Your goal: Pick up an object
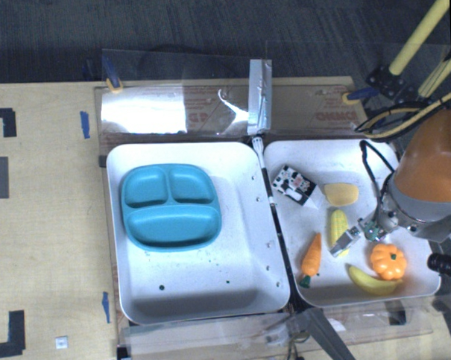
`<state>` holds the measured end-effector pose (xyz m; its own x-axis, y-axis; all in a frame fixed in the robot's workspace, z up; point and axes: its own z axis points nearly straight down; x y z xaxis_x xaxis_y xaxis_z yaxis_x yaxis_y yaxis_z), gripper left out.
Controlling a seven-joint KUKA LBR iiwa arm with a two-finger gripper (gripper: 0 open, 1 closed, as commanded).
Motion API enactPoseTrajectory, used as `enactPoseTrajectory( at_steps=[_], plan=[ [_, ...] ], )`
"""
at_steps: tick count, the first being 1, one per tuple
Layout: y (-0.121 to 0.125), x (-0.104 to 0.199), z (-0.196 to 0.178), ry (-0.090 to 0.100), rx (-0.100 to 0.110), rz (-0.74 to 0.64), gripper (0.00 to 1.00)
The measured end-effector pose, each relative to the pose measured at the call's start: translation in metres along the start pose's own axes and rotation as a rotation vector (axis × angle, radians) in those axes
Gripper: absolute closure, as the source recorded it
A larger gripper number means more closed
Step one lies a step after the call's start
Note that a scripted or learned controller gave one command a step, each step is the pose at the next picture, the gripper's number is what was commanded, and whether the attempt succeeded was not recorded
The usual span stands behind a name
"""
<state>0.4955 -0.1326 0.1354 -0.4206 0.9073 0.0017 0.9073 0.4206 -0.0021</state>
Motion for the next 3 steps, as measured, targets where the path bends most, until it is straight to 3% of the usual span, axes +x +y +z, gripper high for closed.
enactPoseTrajectory(
  at_steps=[1, 2, 3],
  plan=[
    [0.044, -0.023, 0.048, -0.007, -0.009, 0.02, 0.0],
    [0.08, 0.042, -0.054, -0.004, -0.013, 0.066, 0.0],
    [0.04, -0.021, -0.004, -0.001, 0.001, -0.027, 0.0]
  ],
)
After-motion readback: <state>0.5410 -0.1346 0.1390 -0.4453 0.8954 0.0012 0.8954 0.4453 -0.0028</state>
